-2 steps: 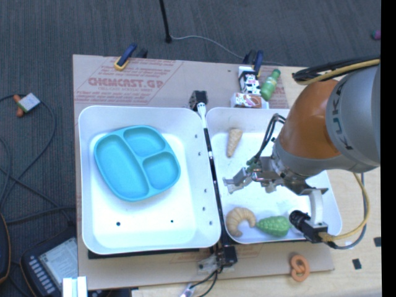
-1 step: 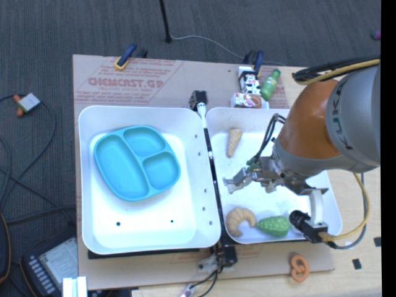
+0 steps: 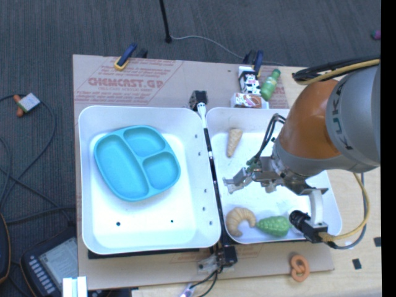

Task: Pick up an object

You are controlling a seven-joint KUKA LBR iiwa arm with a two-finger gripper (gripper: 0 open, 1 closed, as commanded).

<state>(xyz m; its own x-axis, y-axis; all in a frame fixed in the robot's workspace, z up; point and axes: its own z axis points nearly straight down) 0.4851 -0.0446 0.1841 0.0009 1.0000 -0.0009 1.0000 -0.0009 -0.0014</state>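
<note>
Gripper fingers spread, nothing held, mid right bin. Croissant touches green toy at near edge; you'd risk nudging both.

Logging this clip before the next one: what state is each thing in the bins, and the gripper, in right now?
Blue divided plate: flat in the left bin, nothing on it.
Ice cream cone: lying in the right bin, untouched.
Croissant: lying near the front wall.
Green toy: lying beside the croissant.
Gripper: open above the right bin's floor, nothing between its fingers.
</note>
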